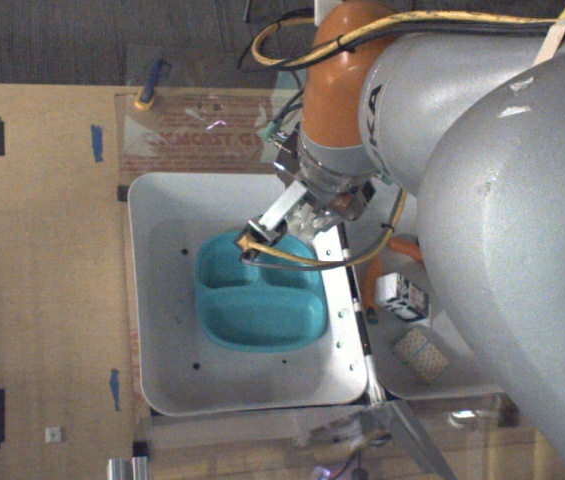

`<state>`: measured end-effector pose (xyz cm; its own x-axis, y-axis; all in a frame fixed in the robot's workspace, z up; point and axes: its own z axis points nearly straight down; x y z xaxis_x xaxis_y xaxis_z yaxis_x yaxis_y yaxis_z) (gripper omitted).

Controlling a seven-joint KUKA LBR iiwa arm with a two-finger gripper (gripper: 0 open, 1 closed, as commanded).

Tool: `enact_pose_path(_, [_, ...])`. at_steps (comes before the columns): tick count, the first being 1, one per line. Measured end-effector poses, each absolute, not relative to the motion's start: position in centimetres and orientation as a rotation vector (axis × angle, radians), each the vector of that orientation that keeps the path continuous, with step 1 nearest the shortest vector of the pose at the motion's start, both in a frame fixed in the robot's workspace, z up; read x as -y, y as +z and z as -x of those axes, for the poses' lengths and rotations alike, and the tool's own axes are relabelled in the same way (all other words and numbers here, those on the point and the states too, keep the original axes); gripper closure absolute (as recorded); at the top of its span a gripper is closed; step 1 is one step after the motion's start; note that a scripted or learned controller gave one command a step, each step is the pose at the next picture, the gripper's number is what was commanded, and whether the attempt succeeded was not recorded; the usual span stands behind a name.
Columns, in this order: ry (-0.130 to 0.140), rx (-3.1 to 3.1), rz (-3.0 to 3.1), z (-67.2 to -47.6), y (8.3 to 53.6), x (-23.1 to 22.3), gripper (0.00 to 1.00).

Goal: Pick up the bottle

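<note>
- Closest in, the left white bin (152,368) sits on the pale wood surface (42,268), with the right white bin (402,383) touching its side.
- In the right bin, a tan cylinder with a checked pattern (420,354) lies on its side near the front.
- Just behind it there's a small white box with dark print (403,296), slightly apart from the cylinder.
- Over in the left bin, a teal divided tray (260,303) lies flat, pushed towards the wall shared with the right bin.
- Further back in the right bin, an orange piece (409,250) peeks out beside the arm (482,148), mostly hidden.
- The bottle: I cannot tell which of the right-bin items it is, as the arm covers much of that bin.
- The claw (314,220) hangs over the tray's far edge, close to the shared wall; wide or narrow, I cannot tell, and I see nothing held.
- Far back, a clear taped sheet (197,138) lies on the surface beyond the left bin.
</note>
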<state>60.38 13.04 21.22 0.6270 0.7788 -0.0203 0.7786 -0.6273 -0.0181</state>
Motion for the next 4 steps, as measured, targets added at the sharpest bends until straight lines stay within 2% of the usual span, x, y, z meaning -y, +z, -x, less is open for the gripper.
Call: enact_pose_path(4, [0.091, 1.342, 2.823, -60.4, 23.4, -12.7, 1.0])
